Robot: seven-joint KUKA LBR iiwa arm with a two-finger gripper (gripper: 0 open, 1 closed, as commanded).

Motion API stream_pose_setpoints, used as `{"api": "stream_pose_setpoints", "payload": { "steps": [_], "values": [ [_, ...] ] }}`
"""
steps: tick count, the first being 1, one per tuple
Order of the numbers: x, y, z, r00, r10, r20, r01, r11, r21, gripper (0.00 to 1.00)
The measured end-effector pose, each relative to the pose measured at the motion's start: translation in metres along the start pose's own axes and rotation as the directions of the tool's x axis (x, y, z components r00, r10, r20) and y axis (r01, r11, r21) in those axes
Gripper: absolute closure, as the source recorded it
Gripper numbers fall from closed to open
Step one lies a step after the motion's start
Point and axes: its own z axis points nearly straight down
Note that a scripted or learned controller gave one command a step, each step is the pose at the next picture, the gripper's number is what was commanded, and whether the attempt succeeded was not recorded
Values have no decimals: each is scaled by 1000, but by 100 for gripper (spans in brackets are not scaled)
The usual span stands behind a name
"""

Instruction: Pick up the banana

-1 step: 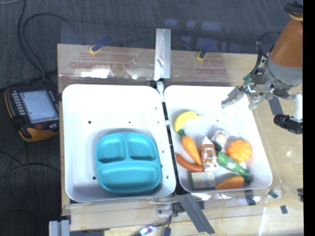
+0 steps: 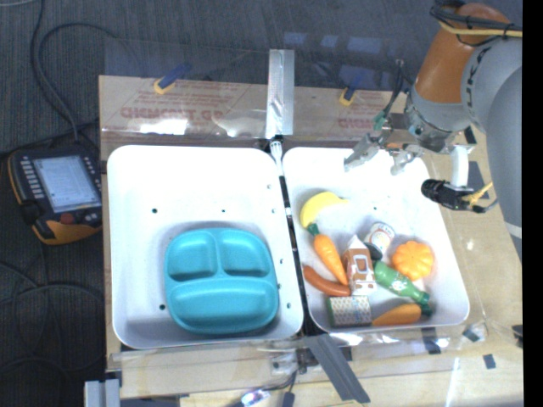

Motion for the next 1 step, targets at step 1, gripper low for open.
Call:
{"api": "stream_pose_setpoints", "payload": {
  "steps": [1],
  "values": [
    [34,9,90,960,279,-1,-279,960,3,0]
  ]
}}
